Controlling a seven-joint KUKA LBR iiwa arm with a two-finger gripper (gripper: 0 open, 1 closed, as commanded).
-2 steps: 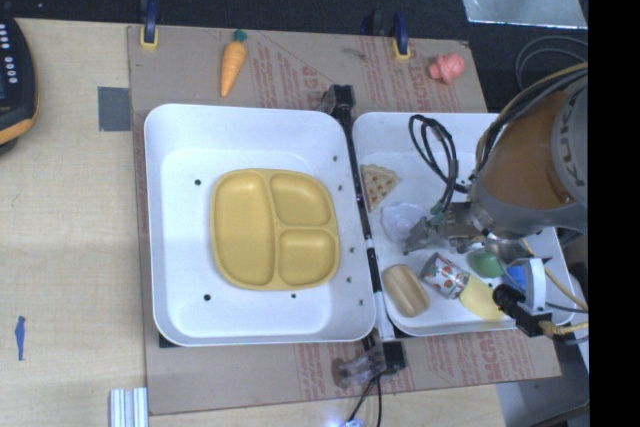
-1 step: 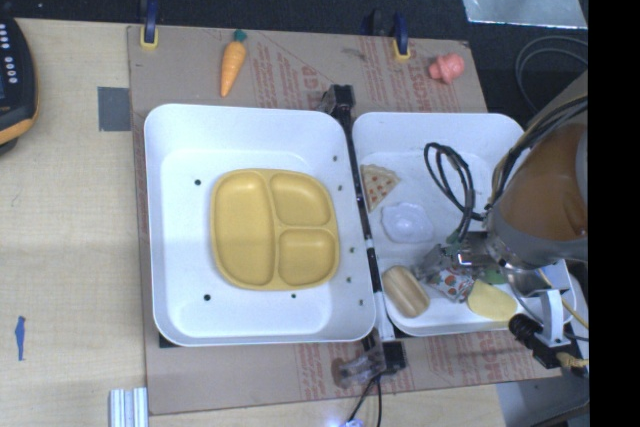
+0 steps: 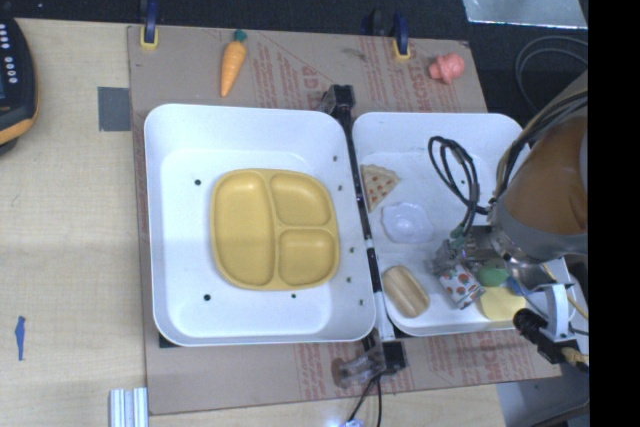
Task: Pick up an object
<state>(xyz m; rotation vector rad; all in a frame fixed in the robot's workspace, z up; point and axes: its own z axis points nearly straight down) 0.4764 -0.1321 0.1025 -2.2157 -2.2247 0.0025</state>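
Low in the right-hand bin (image 3: 500,130), at the lower right of the frame, the gripper (image 3: 462,260) is seen lowered among a cluster of small items, the grey arm (image 3: 545,190) filling the right edge above it. How wide the gripper stands cannot be told, and nothing is seen held by it.

Candidates for the pick are crowded beneath it: a red-and-white patterned item (image 3: 460,285), a green piece (image 3: 492,273) and a yellow block (image 3: 500,303), all touching or just beside one another. A bread roll (image 3: 405,290) lies apart at the bin's lower left, a pizza slice (image 3: 378,183) at its upper left, and a clear cup (image 3: 405,220) between them.

For a clean lift, a single item is best isolated; the roll, lying free, is judged the easier target, while a closure inside the cluster risks pinching two things or a slip.

Counted: two white bins; one yellow divided plate (image 3: 275,227) in the left bin (image 3: 165,215); one carrot (image 3: 232,65) and one pink toy (image 3: 447,67) on the cardboard at the top; six items in the right bin.
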